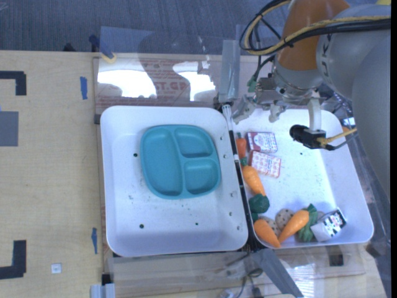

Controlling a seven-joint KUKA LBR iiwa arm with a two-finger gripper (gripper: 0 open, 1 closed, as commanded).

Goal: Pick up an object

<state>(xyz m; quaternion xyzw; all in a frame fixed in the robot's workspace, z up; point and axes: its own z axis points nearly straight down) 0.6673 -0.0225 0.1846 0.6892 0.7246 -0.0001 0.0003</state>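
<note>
Two shallow white plastic bins sit side by side on the pale wooden worktop (43, 185). Left bin (124, 216): rounded corners, smooth glossy floor with a few dark specks, carrying a teal plastic divided plate (180, 161), rounded-rectangle shape, three compartments, long axis roughly left-right in frame.

Right bin (335, 191) holds the pickable clutter, mostly along its left wall and lower edge:
- two small flat cartons with red-and-white print (263, 153), upper centre of the bin, lying flat, one just below the other
- orange toy carrot (253, 179), smooth, tapered, against the left wall, long axis running upper-left to lower-right
- dark green lumpy toy (258, 205) just below it
- second orange carrot (266, 231) at lower left, third orange carrot (293, 224) beside it, tilted up to the right toward its green top
- speckled beige round piece (283, 216) between them
- small white-and-black object (329, 224) at lower right, detail too small to read

Grey arm with orange band enters from upper right. Gripper (273, 107) hangs over the upper-left corner of the right bin, above the cartons; can't tell how far open it is, nothing visibly in its grasp.
</note>
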